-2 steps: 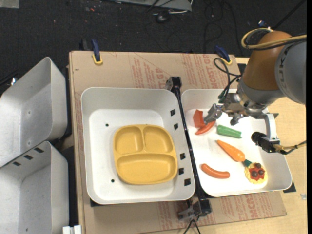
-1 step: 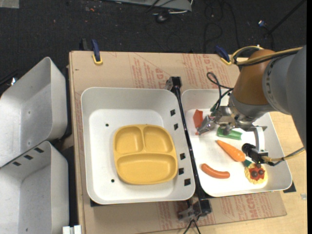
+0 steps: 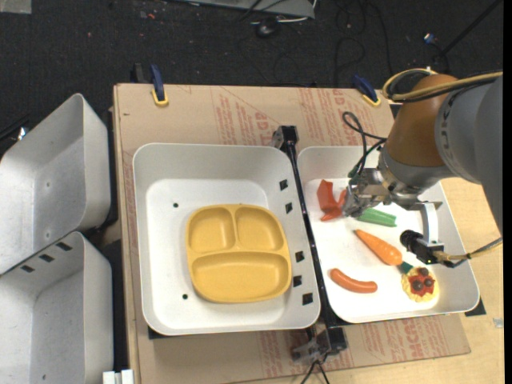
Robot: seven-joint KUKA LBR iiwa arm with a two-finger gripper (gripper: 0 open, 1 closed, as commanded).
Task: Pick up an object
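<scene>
In the right bin (image 3: 456, 222), my gripper (image 3: 357, 198) hangs low over the upper left part. It sits right next to a red toy pepper piece (image 3: 326, 200) on its left and just above a green toy vegetable (image 3: 378, 217). An orange carrot (image 3: 379, 246) lies below the green piece. Nearer the front edge lie a red-orange sausage (image 3: 353, 281) and a small toy pizza slice (image 3: 420, 285). The wrist hides part of the green piece, and I cannot tell whether anything is in the gripper.
The left bin (image 3: 160, 214) holds a yellow divided plate (image 3: 238, 253). A black divider rail (image 3: 299, 206) runs between the bins. Cables and a black connector (image 3: 422, 246) trail from the wrist over the right bin. Grey-white housings (image 3: 48, 214) stand at the far left.
</scene>
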